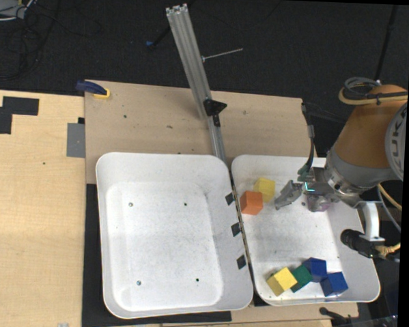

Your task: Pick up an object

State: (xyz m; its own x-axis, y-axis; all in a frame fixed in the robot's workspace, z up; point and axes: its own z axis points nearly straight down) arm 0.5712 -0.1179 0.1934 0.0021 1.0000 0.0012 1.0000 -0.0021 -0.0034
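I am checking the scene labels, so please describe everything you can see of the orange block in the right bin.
The orange block is a small cube with a matte, even colour and slightly rounded edges. It rests on the floor of the right bin, close to the bin's left wall. A yellow block sits just behind it, touching or almost touching one corner. The gripper hangs to its right, apart from it.

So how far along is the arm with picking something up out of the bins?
Nothing looks picked yet. The gripper is low in the right bin, beside the yellow block and orange block, with nothing visibly between its fingers. The other blocks, yellow, green and two blue, lie grouped at the bin's near edge. Left to do: close on a block and lift it.
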